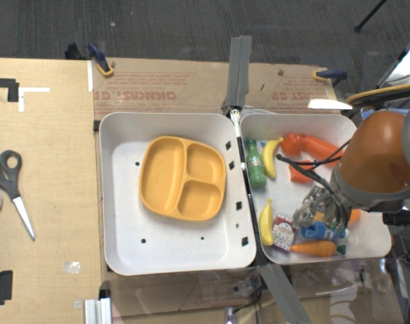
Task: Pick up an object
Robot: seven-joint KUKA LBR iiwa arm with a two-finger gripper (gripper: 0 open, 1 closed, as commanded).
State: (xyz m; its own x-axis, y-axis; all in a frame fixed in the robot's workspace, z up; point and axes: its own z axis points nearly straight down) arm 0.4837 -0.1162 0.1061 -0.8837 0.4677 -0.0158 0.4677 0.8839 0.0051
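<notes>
- At the near edge of the right bin (326, 117), a small orange carrot (314, 249) lies lengthwise along the front wall.
- Just behind it sits a blue toy piece (314, 233), and to its left a small red-and-white packet (282, 234) lies tilted on the bin floor.
- Left of the packet, a yellow banana (265, 223) lies close to the wall shared by the two bins.
- The end effector (319, 210) is down in the right bin, right above the blue piece and carrot; there is too much clutter under it, and I cannot tell whether it is clenched or released, nor whether it has anything.
- The arm's orange band (379, 152) bulges over the right side of that bin, with black cables running from it toward the middle.
- Farther back, a green bottle (256, 165) lies along the shared wall, a second banana (271, 156) just beside it.
- Behind those, a large orange-red toy (311, 148) lies across the rear of the bin, partly under the cables.
- The left bin (117, 201) holds a yellow divided plate (182, 178) with three compartments, sitting a little toward the back.
- Out on the table (49, 181) to the far left lie grey-handled scissors (14, 187), well apart from both bins.
- Behind the bins is a sheet of cardboard (157, 90) with a blue clamp (100, 58) at its left corner.
</notes>
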